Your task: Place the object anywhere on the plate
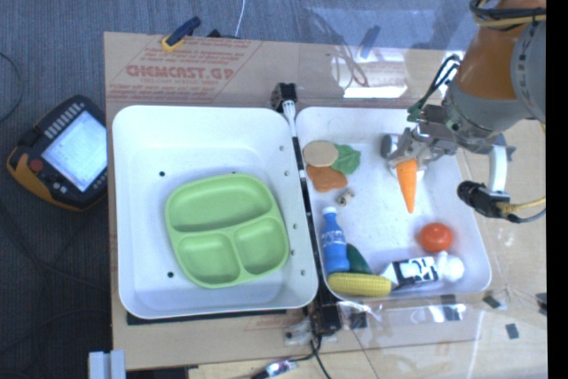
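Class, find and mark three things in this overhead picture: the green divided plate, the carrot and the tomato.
green divided plate [228, 229]: camera view, on the ridge between its compartments.
carrot [407, 185]: camera view, on the middle of its orange body.
tomato [435, 237]: camera view, on the centre of its red top.

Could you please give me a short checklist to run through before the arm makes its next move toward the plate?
1. Carrot between the fingers of the gripper: ok, its wide end sits up in the gripper, tip pointing down.
2. Carrot lifted off the right bin floor: cannot tell from this slanted view.
3. Green plate ready in the left bin: ok, its three compartments hold nothing.
4. Path leftward over the divider: cannot tell; the round cookie and green leaf lie low beside it.
5. Other items apart from the carrot: ok, the tomato and blue bottle are not touching it.
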Action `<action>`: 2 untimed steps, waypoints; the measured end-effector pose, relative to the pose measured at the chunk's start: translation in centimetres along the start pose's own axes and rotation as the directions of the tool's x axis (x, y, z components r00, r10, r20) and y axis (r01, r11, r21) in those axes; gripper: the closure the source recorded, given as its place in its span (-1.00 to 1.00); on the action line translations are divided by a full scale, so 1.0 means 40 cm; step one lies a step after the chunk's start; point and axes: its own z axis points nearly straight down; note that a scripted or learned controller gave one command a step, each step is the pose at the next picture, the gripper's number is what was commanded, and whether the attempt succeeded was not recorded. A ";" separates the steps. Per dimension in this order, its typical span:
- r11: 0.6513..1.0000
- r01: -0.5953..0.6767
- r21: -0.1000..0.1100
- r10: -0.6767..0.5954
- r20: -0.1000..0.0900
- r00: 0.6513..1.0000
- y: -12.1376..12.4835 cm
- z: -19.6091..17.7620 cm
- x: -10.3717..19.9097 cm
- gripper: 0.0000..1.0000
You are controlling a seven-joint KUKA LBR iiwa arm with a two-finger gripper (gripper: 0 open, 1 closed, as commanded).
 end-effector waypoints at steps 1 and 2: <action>1.000 0.000 -0.001 0.000 0.000 1.000 0.000 0.000 0.000 -1.00; 1.000 0.003 0.003 -0.003 0.002 1.000 0.001 -0.018 0.002 1.00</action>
